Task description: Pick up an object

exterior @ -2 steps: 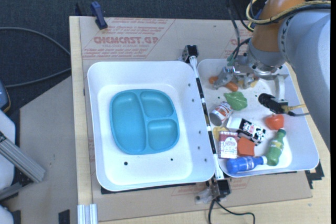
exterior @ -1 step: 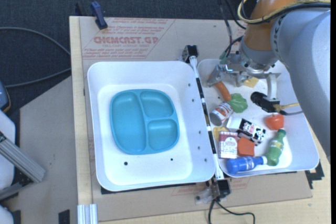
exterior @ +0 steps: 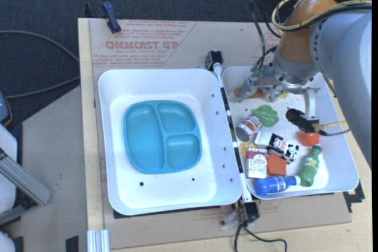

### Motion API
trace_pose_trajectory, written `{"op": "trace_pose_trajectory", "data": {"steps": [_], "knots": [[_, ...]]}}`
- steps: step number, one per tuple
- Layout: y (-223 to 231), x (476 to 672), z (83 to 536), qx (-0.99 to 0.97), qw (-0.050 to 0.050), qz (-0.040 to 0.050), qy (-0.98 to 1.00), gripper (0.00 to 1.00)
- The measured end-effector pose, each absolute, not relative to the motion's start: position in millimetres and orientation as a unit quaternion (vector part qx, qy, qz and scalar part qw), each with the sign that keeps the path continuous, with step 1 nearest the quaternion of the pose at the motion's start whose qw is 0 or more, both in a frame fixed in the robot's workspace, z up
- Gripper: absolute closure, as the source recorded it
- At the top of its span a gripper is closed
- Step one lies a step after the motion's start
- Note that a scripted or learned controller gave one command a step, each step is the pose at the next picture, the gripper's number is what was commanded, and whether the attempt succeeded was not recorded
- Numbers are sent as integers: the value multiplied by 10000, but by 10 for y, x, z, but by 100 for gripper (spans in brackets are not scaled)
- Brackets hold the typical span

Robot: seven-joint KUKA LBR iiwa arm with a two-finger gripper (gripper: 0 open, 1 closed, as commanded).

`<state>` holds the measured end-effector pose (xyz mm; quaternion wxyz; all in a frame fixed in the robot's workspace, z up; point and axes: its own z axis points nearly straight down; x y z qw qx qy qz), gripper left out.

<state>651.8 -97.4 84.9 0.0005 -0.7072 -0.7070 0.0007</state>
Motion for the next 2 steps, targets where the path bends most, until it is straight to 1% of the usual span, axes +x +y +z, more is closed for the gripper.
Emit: {"op": "trace_pose_trajectory", "data": {"steps": [1, 2], "knots": [[-1019, 6628, 819, -7060, 79, 56, -7082, 0], [-1014, 5912, 844, -7075, 6, 5, -7067, 0]]}}
